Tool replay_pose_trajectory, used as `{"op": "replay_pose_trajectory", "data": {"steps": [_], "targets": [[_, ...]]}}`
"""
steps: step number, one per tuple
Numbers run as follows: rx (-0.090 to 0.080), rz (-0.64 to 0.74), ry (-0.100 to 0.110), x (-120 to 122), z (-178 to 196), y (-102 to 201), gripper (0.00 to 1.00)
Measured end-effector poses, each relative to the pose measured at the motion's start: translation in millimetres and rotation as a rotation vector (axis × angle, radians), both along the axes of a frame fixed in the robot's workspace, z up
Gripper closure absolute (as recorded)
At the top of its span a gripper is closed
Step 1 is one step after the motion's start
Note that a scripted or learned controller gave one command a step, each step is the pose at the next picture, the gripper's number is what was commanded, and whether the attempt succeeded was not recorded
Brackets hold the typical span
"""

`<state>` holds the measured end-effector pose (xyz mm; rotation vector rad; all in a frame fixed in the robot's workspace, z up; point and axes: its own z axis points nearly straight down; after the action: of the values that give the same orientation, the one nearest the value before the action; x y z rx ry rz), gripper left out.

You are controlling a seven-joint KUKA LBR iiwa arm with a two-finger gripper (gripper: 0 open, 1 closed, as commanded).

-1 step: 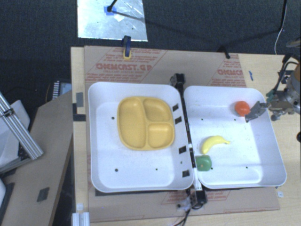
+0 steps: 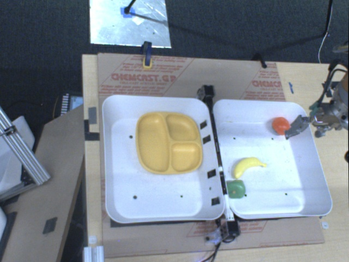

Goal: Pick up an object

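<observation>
From the camera above, two white bins are sitting side by side on the desk, which is covered with printed cardboard sheet. The left bin is carrying a yellow divided plate, lying flat near its middle.

The right bin is holding three small things. An orange ball-like object is resting near the bin's far right corner. A yellow banana is lying toward the near left part of the bin, and a green object is sitting just below it, close to the bin's left wall.

The gripper is reaching in from the right over the right bin's far right edge, its dark tip pointing left. The orange ball-like object is lying just beside that tip, to its left, and whether the two are touching cannot be told. Nothing is showing between the fingers, and whether they are spread or pressed together cannot be told at this size. The banana and the green object are lying well apart from the gripper, lower left of it.
</observation>
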<state>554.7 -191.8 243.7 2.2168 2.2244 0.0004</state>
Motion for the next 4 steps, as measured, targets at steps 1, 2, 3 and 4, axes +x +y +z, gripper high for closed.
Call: {"op": "replay_pose_trajectory", "data": {"steps": [1,2,3,4], "targets": [[0.001,-0.002,0.002,-7,-47,7,0.00],[0.001,-0.003,0.001,-5,-109,8,0.00],[0.001,-0.003,0.002,-5,-161,8,0.00],[-0.001,-0.003,-0.002,-4,-148,8,1.00]]}}
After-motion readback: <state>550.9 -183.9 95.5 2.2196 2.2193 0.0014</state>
